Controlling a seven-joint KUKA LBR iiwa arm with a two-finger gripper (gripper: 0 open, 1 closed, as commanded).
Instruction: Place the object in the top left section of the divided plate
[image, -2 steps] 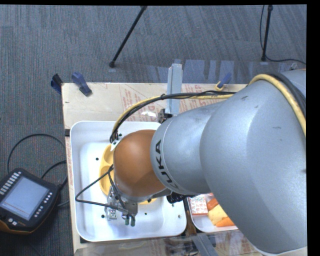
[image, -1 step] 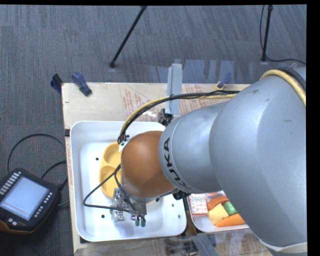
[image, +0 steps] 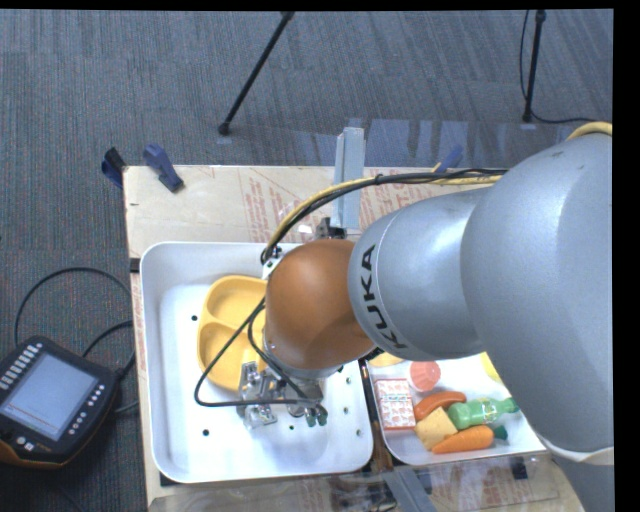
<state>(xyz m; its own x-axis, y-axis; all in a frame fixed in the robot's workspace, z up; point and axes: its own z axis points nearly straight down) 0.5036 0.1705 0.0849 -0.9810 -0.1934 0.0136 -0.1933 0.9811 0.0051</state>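
Gripper: the gripper (image: 272, 405) sits low in the left bin, lower centre of the frame, just below the arm's orange band; its metal parts are small and tangled with a black cable, so how far it is open, and whether it has hold of anything, I cannot tell.

Arm: the grey arm (image: 480, 290) comes in from the right of the frame and covers much of the middle, its orange band (image: 315, 305) directly above the gripper.

Divided plate: the yellow divided plate (image: 225, 325) lies in the left bin, just up and left of the gripper; its right part is hidden under the orange band, and its top left section lies toward the upper left of the visible part.

Left bin: the white left bin (image: 175, 440) carries the plate.

Object: which object is meant I cannot tell; the likely candidates are the toy foods (image: 455, 410) in the right bin (image: 400, 450), lower right of the frame, well apart from the plate.

Desk: the desk (image: 200, 200) bears both bins; a teach pendant (image: 50, 400) lies on the floor at lower left.

Step in hand: judged from the gripper's place beside the plate, either a carry toward the plate or a release near it.

Next move: it calls for shifting up and left over the top left section, then lowering and letting go there.
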